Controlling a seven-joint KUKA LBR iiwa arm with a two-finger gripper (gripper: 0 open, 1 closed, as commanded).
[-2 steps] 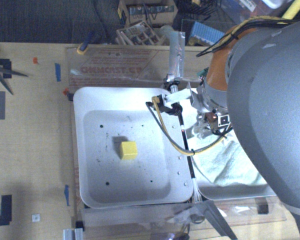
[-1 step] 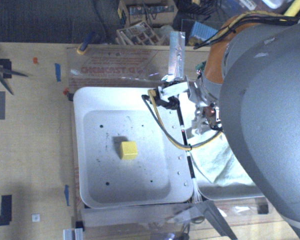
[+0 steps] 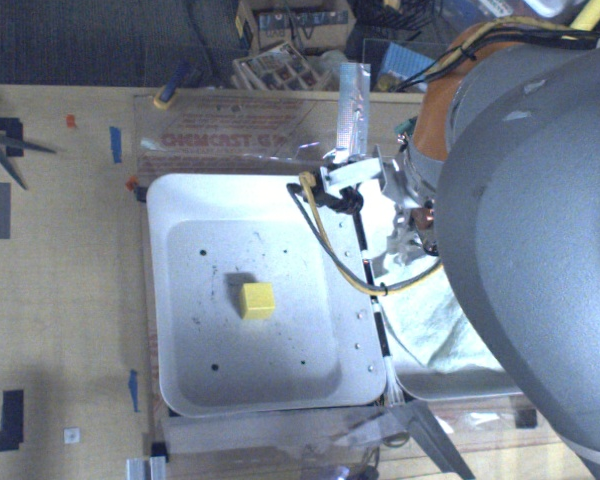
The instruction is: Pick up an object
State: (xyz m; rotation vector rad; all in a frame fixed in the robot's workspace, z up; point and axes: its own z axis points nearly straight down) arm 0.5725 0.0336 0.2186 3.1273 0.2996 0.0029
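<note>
Only readable txt: faint reddish block letters on the clear plastic sheet (image 3: 235, 128) lying on the bench just past the far edge of the left bin (image 3: 170, 208), approx. "CHEMCAST", rest too blurred. Other labels & boxes at far side are illegible.

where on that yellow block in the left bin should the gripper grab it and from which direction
Probably straight down from above, closing the fingers across two opposite flat sides of the yellow block. It lies alone on the left bin floor, away from the walls, leaving room around it.
</note>
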